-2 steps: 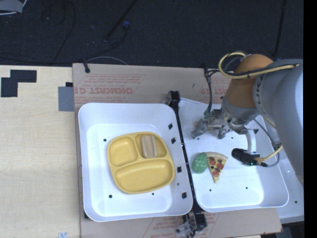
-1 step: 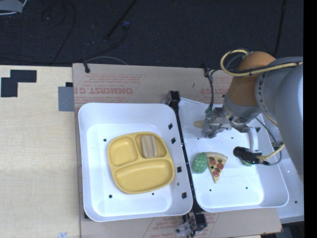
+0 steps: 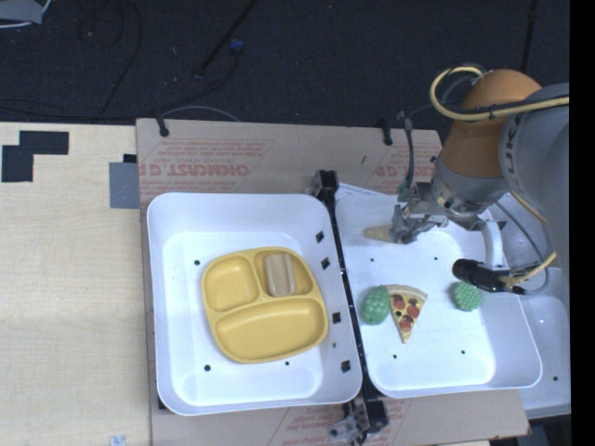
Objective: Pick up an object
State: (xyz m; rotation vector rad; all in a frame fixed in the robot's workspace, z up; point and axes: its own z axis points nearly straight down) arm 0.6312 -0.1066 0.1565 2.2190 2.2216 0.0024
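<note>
The pizza slice (image 3: 406,310) is lying nearest the camera in the right bin (image 3: 521,360), well below the gripper (image 3: 403,227). It is looking like a light, stiff toy, so pinching across its narrow width seems best. A green ball (image 3: 375,306) is touching its left edge, and another green piece (image 3: 468,296) is sitting down and right of the gripper. A small tan piece (image 3: 376,234) is resting just left of the gripper. Whether the gripper is released or clenched, I cannot tell.
</note>
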